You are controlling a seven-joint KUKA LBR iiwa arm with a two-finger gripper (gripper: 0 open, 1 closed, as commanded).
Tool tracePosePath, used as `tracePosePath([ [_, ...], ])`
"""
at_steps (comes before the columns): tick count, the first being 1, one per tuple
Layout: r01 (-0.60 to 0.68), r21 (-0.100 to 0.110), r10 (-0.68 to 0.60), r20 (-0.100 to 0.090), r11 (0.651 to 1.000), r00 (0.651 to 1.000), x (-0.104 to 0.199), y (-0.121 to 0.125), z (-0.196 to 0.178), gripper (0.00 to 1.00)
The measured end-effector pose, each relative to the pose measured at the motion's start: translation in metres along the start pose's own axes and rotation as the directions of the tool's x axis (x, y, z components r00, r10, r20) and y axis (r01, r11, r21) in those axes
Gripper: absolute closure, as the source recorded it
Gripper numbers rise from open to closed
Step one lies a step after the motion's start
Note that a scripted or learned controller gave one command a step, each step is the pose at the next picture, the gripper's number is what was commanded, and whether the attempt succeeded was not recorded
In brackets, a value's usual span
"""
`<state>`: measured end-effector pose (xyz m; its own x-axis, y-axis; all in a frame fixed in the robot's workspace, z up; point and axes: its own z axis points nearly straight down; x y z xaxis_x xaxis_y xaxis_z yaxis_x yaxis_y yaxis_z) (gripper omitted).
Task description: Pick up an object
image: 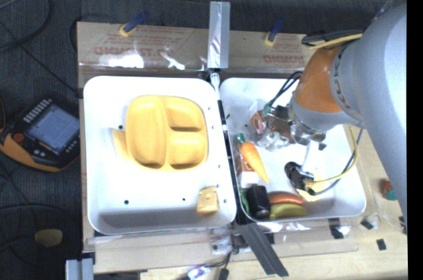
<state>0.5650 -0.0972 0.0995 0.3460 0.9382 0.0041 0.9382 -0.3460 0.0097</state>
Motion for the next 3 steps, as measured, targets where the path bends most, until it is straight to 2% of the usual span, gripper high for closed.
tracePosePath([
  [1,-0.038,0.011,0.038,0.009,0.999,0.999,0.068,0.050,-0.089,1.00],
  [2,0.321,0.013,-0.321,0.004,0.947,0.947,0.044,0.039,-0.107,1.00],
  [3,0.321,0.013,-0.321,0.004,0.947,0.947,0.044,0.039,-0.107,0.00],
])
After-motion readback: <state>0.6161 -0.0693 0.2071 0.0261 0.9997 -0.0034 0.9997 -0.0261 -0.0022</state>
